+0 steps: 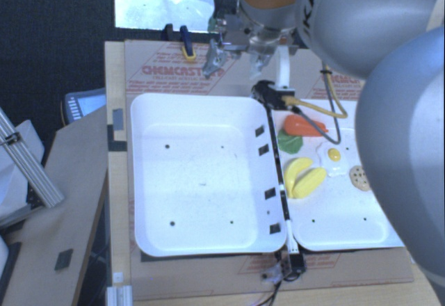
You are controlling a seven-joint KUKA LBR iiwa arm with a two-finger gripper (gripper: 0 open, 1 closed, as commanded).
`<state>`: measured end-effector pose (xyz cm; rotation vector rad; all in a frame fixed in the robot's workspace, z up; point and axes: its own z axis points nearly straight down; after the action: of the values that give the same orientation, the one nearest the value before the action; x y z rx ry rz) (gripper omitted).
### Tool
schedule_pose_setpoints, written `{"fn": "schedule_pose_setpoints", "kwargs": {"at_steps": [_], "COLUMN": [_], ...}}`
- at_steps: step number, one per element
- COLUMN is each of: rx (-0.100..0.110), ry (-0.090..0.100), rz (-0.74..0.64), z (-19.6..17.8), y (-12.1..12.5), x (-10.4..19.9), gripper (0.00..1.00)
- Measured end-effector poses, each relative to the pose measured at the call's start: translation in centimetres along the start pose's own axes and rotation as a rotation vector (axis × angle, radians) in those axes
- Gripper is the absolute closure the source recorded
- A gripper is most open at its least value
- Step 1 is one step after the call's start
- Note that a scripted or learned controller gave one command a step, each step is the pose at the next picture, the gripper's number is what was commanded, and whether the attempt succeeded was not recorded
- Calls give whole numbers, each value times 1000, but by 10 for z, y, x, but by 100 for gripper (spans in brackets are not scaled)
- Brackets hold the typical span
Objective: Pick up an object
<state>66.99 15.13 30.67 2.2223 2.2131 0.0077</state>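
Observation:
The right bin point(341, 222) holds an orange toy carrot point(306, 125) with a green top point(290, 143), a yellow banana point(304, 178), a fried egg point(333, 156) and a round cookie point(359, 176). My gripper point(236, 60) hangs high over the far rim of the left bin point(201, 183), above the cardboard. It is open, its two metal fingers point(213, 63) spread wide with nothing between them. It sits up and to the left of the carrot, well apart from every object. The grey arm covers the right bin's far right corner.
A black clipped strip point(277, 162) runs between the two bins. A blue and yellow clamp point(186, 44) sits on the cardboard's far edge. An aluminium rail point(29, 167) lies off the bench at the left.

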Motion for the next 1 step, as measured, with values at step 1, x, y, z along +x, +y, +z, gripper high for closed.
{"fn": "schedule_pose_setpoints", "kwargs": {"at_steps": [1], "rx": [2], "ry": [2], "rz": [-9], "z": [-8], "y": [0], "x": [4], "gripper": [100]}}
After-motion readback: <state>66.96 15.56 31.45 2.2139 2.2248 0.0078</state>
